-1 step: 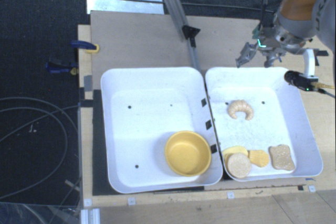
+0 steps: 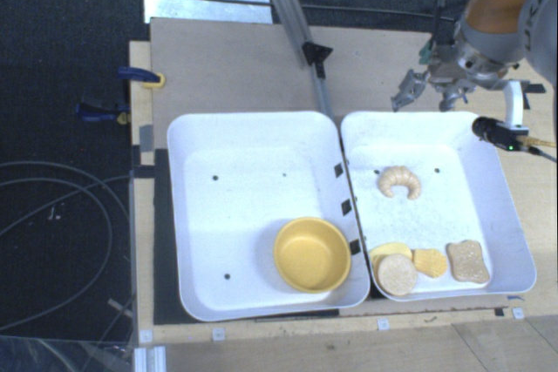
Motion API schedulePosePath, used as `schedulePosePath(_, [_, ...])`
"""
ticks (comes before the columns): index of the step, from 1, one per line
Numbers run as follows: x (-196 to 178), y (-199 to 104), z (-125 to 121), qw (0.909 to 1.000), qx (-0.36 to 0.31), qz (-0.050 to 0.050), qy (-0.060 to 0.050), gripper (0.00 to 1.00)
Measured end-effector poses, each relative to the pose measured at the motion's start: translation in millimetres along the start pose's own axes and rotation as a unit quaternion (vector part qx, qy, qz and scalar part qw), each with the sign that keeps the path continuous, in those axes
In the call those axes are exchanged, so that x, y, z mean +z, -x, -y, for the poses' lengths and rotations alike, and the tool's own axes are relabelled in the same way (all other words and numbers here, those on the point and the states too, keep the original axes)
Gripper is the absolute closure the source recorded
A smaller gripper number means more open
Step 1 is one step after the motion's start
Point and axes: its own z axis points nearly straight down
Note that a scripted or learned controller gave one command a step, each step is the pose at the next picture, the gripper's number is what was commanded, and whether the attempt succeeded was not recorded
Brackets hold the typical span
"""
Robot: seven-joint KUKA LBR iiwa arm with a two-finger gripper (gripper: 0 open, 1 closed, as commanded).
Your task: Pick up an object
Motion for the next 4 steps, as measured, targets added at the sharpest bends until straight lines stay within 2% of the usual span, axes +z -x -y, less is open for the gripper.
schedulePosePath(1, [45.9, -6.7, -6.0, 1.0, -0.001, 0.0, -0.001, 0.0])
schedulePosePath(2, [98.7, -7.1, 4.7, 1.0, 0.002, 0.0, -0.002, 0.0])
schedulePosePath(3, [150.5, -7.5, 4.9, 1.0, 0.001, 0.0, -0.002, 0.0])
schedulePosePath(4, [136.0, -7.5, 2.8, 1.0, 0.001, 0.0, 0.001, 1.0])
